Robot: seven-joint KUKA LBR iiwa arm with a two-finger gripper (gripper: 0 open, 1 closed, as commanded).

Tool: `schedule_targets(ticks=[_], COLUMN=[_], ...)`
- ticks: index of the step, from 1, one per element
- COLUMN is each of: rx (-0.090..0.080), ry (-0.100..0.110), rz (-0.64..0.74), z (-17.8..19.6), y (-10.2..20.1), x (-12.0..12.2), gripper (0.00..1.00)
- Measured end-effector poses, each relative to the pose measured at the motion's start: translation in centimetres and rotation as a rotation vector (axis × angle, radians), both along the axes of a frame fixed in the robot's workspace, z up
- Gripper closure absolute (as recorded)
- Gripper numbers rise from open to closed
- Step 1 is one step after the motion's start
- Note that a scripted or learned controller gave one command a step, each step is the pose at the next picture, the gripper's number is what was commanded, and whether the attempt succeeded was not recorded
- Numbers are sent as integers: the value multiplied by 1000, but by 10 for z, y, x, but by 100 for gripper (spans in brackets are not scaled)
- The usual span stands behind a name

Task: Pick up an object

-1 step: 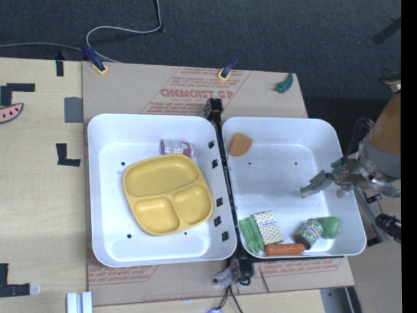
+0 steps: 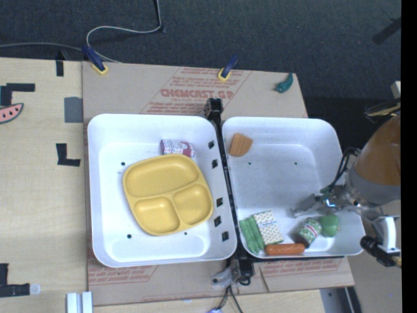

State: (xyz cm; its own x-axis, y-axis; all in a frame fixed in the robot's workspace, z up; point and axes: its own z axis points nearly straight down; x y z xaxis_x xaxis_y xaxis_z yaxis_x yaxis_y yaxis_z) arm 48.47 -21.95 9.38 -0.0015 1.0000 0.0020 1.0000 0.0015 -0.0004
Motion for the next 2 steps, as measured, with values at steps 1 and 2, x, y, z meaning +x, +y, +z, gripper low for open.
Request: schedule_targets(ticks=[1, 2], rx=[0, -2], ry=[2, -1], rz=[0, 1], z=[9, 102], y=[0, 80], x=[0, 0], gripper=[100, 100])
